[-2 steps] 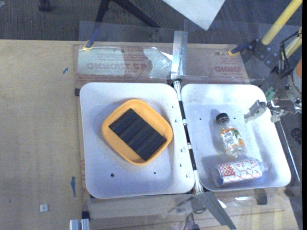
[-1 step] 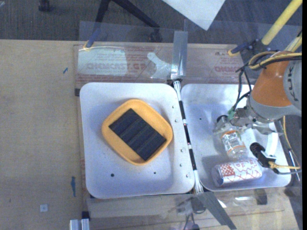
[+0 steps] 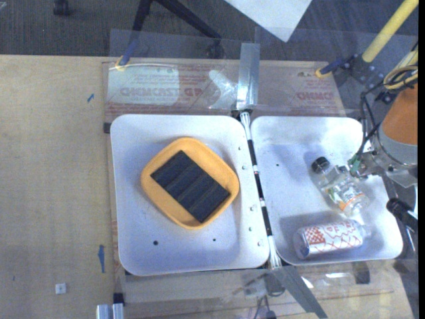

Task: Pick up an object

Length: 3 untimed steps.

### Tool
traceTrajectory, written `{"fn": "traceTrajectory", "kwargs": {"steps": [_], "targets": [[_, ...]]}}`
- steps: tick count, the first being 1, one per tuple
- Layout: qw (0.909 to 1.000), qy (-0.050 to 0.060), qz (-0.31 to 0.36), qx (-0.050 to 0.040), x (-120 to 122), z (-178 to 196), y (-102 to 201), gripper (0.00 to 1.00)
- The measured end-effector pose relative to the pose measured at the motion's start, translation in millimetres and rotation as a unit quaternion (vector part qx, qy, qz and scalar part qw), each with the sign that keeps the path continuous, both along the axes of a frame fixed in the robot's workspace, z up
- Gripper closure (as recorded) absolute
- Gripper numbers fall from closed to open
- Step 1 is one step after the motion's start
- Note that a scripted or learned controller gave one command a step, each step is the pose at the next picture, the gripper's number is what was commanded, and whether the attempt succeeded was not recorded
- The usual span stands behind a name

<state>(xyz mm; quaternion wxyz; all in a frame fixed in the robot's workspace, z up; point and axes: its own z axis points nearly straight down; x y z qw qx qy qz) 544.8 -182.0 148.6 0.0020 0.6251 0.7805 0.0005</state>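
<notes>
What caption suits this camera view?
Arm reaching over right bin near clear bottle; yellow dish in left bin.

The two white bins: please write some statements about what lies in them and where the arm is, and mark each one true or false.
1. The yellow dish with the black ribbed insert lies in the left bin. True.
2. The red-and-white patterned can stands upright. False: it lies on its side, near the front of the right bin.
3. The clear plastic bottle with the black cap is in the same bin as the can. True.
4. The arm reaches over the left bin. False: it is at the right edge of the right bin.
5. The yellow dish touches the can. False: they are in different bins, apart.
</notes>
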Motion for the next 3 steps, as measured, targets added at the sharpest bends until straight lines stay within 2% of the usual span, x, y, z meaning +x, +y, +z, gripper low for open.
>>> {"fn": "traceTrajectory", "kwargs": {"steps": [1, 2, 3], "targets": [[0.9986, -0.002, 0.053, -0.0005, 14, -59, 8, 0.0], [0.9986, -0.005, 0.052, -0.0013, 15, -48, 6, 1.0], [0.9941, 0.001, 0.109, 0.0004, 9, 53, 79, 1.0]]}}
